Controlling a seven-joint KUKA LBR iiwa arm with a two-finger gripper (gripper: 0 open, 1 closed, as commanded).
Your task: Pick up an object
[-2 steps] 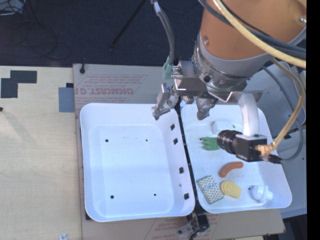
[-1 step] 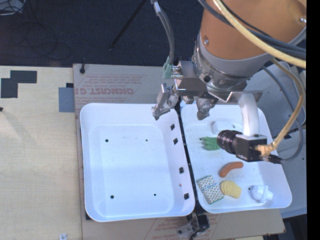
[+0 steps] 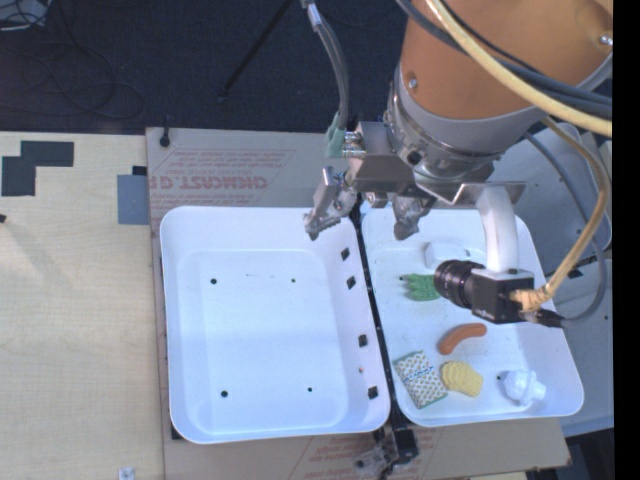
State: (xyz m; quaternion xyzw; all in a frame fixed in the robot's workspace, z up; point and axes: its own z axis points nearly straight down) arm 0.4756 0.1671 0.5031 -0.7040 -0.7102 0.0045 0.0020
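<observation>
You see the tool (image 3: pixel 362 220), fingers apart and holding nothing, above the bins' divider (image 3: pixel 362 303), while the orange sausage (image 3: pixel 461 338) lies slantwise beside the yellow piece (image 3: pixel 461 378).

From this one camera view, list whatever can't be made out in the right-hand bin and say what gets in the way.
- Green object: its right part is covered by the black cylinder mounted on the arm.
- White object at the lower right corner of the right bin: too small and pale against the bin to identify.
- Right bin's far rim: hidden behind the arm's wrist and the gripper.
</observation>
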